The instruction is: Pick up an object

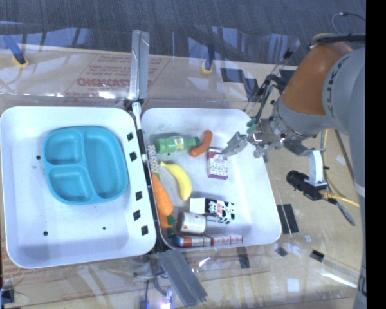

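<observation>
Reaching arm: grey, orange band, entering from the right over the right bin's [260,192] far corner
Gripper [237,144]: above the bin's upper right; cannot tell whether released or clenched
Right bin contents: green bottle [175,144], sausage [202,143], pink carton [218,164], banana [178,178], carrot [162,199], cow-print box [213,208], all lying on the floor
Nearest object: pink carton, just beside the gripper
Left bin [26,237]: holds blue divided plate [85,163]

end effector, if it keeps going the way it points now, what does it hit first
The end effector points down and toward the left over the right bin. Going straight on, it would probably meet the small pink box first, though its height above the bin is unclear.
</observation>
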Motion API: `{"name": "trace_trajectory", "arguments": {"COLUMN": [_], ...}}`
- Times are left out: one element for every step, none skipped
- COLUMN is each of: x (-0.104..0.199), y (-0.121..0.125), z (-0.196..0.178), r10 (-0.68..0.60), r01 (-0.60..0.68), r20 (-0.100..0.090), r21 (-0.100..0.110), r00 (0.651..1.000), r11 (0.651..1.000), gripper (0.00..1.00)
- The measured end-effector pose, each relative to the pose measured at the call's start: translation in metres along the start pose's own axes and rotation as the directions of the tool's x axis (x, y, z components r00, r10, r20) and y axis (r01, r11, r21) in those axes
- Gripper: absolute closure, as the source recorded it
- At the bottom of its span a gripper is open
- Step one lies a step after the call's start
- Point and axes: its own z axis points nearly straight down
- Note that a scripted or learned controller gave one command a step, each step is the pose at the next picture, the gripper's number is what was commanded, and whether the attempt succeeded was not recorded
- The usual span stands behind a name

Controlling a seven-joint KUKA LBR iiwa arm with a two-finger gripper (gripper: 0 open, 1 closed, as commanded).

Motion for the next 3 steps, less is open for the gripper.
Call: {"name": "trace_trajectory", "arguments": {"x": [0.045, 0.045, 0.048], "y": [0.073, 0.073, 0.074], "z": [0.092, 0.092, 0.081], "r10": [0.101, 0.1, 0.093], "r01": [-0.101, -0.1, -0.093], "r20": [0.002, 0.002, 0.001], "r21": [-0.013, -0.013, -0.013], "r00": [0.995, 0.995, 0.996], "r11": [0.995, 0.995, 0.996], "gripper": [0.0, 0.0, 1.0]}}
